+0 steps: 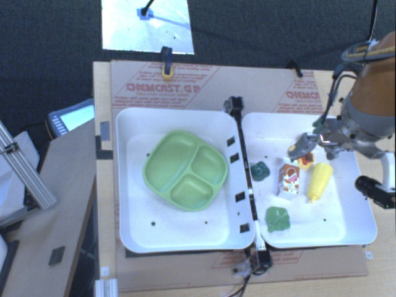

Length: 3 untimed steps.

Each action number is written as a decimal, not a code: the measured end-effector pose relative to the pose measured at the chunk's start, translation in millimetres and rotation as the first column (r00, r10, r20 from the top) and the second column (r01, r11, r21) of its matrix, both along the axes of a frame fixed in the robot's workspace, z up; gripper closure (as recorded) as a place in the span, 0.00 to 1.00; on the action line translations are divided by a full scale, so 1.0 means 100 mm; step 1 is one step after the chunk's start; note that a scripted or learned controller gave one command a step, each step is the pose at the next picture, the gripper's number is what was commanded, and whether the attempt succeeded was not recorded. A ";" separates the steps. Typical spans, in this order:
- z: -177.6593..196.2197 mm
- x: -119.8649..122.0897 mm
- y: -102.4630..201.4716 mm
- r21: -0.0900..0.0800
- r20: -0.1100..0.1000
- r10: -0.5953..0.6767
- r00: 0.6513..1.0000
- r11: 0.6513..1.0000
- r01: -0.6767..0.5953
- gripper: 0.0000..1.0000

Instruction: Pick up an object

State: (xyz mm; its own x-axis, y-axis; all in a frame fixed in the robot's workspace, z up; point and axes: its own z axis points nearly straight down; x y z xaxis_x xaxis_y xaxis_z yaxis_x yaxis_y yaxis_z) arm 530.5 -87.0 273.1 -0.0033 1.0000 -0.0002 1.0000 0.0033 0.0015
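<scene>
The right bin [352, 228] holds several small items. A dark green lump [260, 170] lies near its left wall. A red-and-white carton [289, 179] stands in the middle, with a yellow piece [318, 181] to its right. A light green leafy piece [278, 218] sits toward the front. A small orange-red item [305, 160] lies just behind the carton. My gripper [303, 146] hangs low over the back middle of this bin, right above the orange-red item. I see nothing held in it.
The left bin [136, 228] bears a light green divided plate [185, 169]. A black divider with clips [241, 166] runs between the bins. The arm's orange band and grey wrist [371, 98] lean in over the right bin's far right corner.
</scene>
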 end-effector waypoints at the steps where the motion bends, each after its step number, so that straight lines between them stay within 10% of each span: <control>1: -0.49 -0.02 0.10 0.001 -0.003 -0.002 1.000 1.000 0.002 0.00; 3: -1.48 0.11 -0.03 0.001 -0.002 -0.002 1.000 1.000 0.002 0.00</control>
